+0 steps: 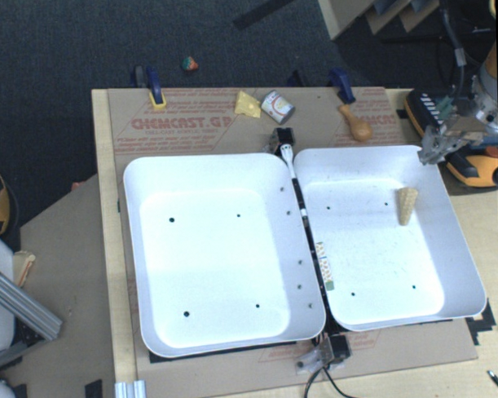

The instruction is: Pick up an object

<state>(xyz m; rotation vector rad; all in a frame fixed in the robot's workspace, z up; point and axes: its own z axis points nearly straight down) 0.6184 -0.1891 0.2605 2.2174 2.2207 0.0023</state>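
Note:
A small tan cone (406, 205) lies in the right bin (448, 301), near its far right wall. My gripper (434, 149) hangs over the bin's far right corner, above and to the right of the cone and apart from it. The arm comes in from the right edge behind it. Nothing shows held under the gripper.
The left bin (145, 263) sits beside the right one. Behind the bins on the board lie a yellow wedge (247, 104), a small white can (277, 107) and a tan wooden piece (356, 125). Blue clamps (153, 81) grip the board's far edge.

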